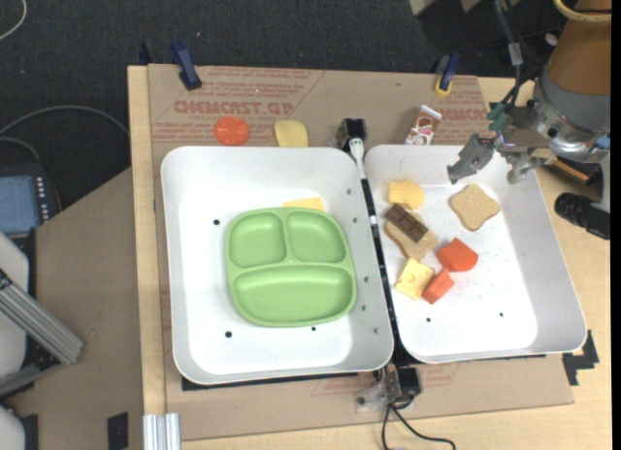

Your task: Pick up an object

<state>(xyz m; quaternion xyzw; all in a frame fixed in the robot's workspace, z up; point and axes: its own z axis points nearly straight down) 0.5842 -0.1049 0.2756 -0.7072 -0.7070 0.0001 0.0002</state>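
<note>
Cardboard-topped bench carried glossy white bins; right bin held toast slice (flat, rounded). Tool hovered spread just above it, near the far rim.

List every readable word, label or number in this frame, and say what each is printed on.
"CHEMCAST GP": red print on the brown board behind the left bin; the smaller red lines around it are too blurred to read.
Small carton behind the right bin: its print is too small to read.
</note>
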